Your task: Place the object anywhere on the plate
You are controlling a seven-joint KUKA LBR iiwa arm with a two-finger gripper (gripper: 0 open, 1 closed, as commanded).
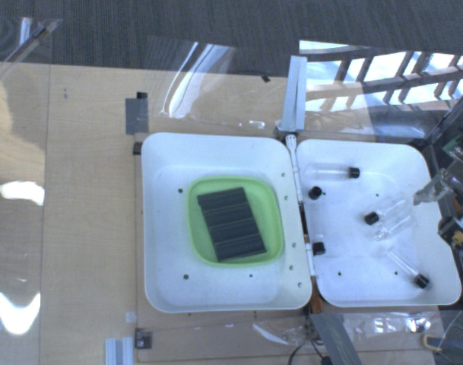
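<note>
A dark ridged block (230, 223) is already laid on the green plate (273, 223); clear vials (391, 217) are scattered nearby; the end effector's (431, 193) state cannot be told.

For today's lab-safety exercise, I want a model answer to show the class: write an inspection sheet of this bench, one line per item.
Surface: wooden bench bearing a left bin and a right bin side by side, under glare from a clear sheet.
Job's things: green plate in the left bin, with a dark ribbed block lying on it.
Clutter: several clear vials with black caps scattered in the right bin.
Grippers: arm parts at the right edge; state of the jaws cannot be told.
Cables: a dark cable below the bins.
Surroundings: dark carpet beyond the bench; a metal post behind the bins.
</note>
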